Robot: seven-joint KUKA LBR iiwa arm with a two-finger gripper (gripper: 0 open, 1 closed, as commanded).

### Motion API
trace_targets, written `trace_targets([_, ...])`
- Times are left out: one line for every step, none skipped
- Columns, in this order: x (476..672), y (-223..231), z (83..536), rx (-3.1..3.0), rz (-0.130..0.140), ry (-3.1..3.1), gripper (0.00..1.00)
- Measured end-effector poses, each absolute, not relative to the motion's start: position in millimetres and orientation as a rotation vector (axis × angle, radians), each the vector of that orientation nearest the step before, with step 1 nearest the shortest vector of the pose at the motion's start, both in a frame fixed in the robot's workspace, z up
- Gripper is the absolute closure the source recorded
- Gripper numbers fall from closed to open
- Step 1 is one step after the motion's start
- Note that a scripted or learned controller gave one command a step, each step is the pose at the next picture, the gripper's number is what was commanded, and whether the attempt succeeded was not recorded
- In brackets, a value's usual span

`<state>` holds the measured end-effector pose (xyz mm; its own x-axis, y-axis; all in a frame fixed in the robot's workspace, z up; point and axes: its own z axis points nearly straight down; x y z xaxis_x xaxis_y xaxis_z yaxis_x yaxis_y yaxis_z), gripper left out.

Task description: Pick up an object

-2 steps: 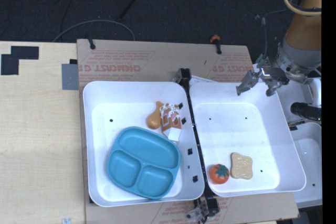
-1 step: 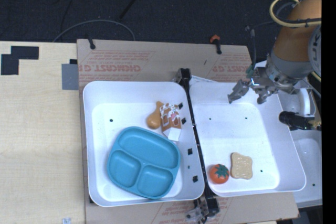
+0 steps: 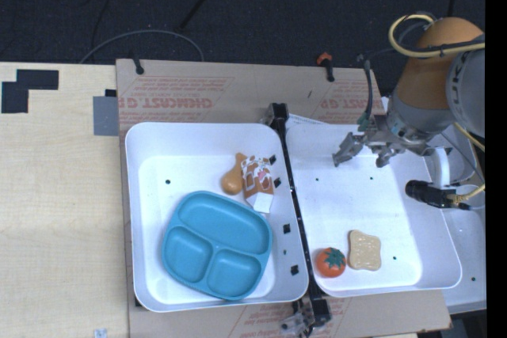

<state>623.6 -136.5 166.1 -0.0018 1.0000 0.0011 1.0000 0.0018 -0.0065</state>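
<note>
The end effector (image 3: 363, 152) hangs over the upper part of the right bin (image 3: 444, 281), its two fingers spread apart and pointing down toward the bin floor with nothing between them; it grips no object.

The right bin carries two things near its lower edge: a tomato (image 3: 331, 262), red with a green top, and a toast (image 3: 364, 250) just beside it on the tomato's right, the two almost touching; both lie well apart from the end effector, straight down the view from it, toward the near rim. The toast is flat and slightly longer up-and-down the view; the tomato is round, so no axis matters for it.

The left bin (image 3: 135, 170) holds a blue tray (image 3: 215, 244) with three compartments, and above it a brown toy (image 3: 232, 180) touching a small printed box (image 3: 257, 176); these sit across the divider (image 3: 287, 186), farther from the end effector than the tomato and toast.

By my reading the pick has not begun; the nearest candidates are the tomato and toast, and the move would turn on travelling toward the near rim and then descending; the tomato, being rounder and taller, looks the easier grip, though its closeness to the toast may crowd one finger.
</note>
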Motion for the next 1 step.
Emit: trace_targets([613.4,-131.4,115.3,-2.217,0.006,-2.218,0.00])
